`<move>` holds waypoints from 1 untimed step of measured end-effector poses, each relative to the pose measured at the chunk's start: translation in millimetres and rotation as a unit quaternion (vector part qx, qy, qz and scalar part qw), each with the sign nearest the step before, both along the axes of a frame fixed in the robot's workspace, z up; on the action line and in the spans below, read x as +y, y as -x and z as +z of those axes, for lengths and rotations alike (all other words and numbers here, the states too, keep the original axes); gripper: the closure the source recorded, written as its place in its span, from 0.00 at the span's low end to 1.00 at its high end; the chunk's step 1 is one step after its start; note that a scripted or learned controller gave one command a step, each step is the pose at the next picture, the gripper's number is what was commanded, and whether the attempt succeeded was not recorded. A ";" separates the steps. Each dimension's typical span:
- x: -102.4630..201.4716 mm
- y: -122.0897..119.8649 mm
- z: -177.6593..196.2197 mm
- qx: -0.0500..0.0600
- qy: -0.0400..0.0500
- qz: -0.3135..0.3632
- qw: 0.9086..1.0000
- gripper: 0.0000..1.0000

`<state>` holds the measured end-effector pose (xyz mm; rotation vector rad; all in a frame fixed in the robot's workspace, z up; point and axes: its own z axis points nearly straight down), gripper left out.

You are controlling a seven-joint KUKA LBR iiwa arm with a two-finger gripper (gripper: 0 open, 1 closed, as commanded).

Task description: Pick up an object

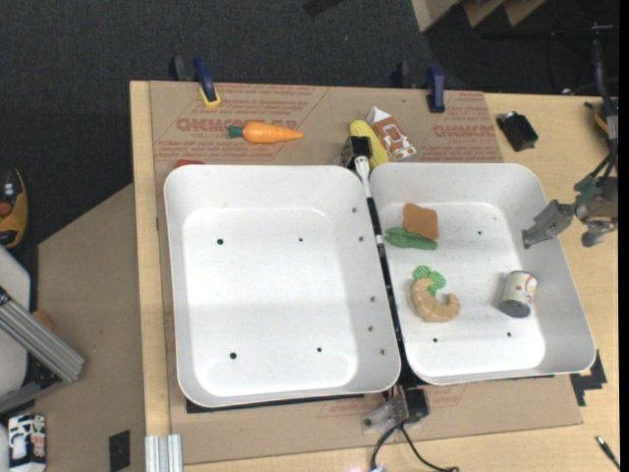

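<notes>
In the right bin (550, 332), a can (517, 294) lies right of the croissant (434, 304), below the gripper (550, 223).

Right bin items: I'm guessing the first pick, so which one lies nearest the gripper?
The can, lying toward the bin's right side below the gripper. The orange block, green piece and croissant sit farther left.

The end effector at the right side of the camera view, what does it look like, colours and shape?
The end effector is a small grey metal piece with an angular, wedge-like outline, seen against the right white bin. Behind it, toward the right edge, sits a darker mechanical cluster with thin dark cables or rods rising above it. Finer markings are too small to make out.
</notes>
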<state>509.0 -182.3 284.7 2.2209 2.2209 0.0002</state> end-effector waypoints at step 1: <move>95.6 -96.6 -123.3 0.001 -0.002 0.006 1.000 0.00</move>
